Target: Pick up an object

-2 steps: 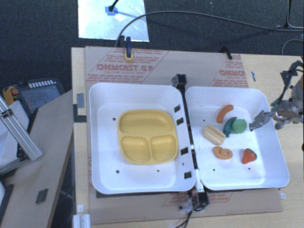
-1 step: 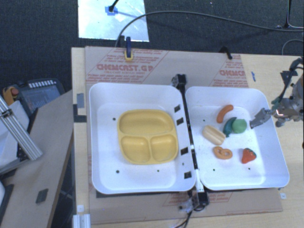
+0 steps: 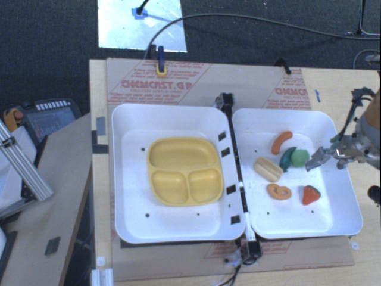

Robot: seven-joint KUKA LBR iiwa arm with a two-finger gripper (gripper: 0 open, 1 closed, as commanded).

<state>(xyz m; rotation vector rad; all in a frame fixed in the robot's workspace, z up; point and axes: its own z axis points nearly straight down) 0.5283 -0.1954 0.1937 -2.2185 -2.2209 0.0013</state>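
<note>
Bench (image 3: 196, 76) beneath two white bins (image 3: 172, 121)

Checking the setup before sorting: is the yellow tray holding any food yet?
Empty. The yellow tray shows three bare compartments in the left bin.

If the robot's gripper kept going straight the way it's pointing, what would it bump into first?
Probably the green toy. The gripper points left across the right bin, and that toy lies just ahead of its tip. Height is hard to judge, so it might pass above.
</note>
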